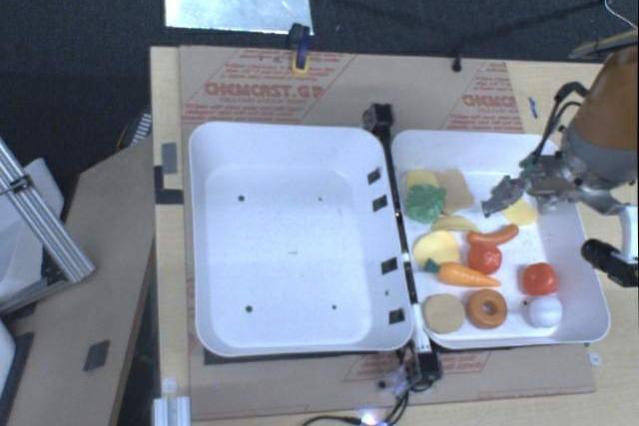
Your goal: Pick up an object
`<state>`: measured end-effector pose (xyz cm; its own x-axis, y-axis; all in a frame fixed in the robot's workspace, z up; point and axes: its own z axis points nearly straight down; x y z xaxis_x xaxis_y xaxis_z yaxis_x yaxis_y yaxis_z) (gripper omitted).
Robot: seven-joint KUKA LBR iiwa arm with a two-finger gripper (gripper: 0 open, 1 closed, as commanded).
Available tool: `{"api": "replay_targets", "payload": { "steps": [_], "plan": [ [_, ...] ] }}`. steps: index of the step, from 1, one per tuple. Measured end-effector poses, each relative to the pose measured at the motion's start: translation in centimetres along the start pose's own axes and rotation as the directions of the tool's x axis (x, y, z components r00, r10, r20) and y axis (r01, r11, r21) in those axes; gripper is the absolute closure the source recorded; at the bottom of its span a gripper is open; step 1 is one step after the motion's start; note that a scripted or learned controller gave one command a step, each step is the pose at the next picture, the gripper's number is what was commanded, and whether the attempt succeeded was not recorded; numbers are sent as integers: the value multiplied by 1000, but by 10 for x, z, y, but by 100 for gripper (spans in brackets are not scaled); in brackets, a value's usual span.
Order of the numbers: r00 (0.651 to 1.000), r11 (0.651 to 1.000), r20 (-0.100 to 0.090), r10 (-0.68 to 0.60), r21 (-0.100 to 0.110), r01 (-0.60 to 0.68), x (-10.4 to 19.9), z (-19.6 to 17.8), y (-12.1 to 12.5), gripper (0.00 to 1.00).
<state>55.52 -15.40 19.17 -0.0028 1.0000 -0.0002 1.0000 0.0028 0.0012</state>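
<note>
Start at the near rim of the right bin (584, 329): a white ball (544, 312), a brown ring (487, 307) and a tan disc (444, 313). Farther in you'll find the carrot (467, 274) lying crosswise, then the red pepper (494, 235), long axis left-right. The gripper (502, 195) hangs just beyond the pepper, above it. You cannot tell how far its fingers are spread; nothing visible between them.

The right bin (574, 244) holds toy food: a green broccoli (424, 204) at far left beside a tan bread slice (457, 187), a banana (454, 224), a red chilli (493, 236), two tomatoes (484, 258) (539, 278), a carrot (466, 275) lying flat, a doughnut (487, 307), a round biscuit (444, 313) and a white egg (544, 312) along the near edge.
</note>
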Motion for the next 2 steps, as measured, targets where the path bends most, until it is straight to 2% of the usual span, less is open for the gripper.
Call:
{"api": "replay_targets", "payload": {
  "steps": [1,2],
  "plan": [
    [1000,1000,-2,2,3,-2,32,111,-24,0],
    [1000,1000,-2,2,5,-2,46,108,-71,0]
  ]
}}
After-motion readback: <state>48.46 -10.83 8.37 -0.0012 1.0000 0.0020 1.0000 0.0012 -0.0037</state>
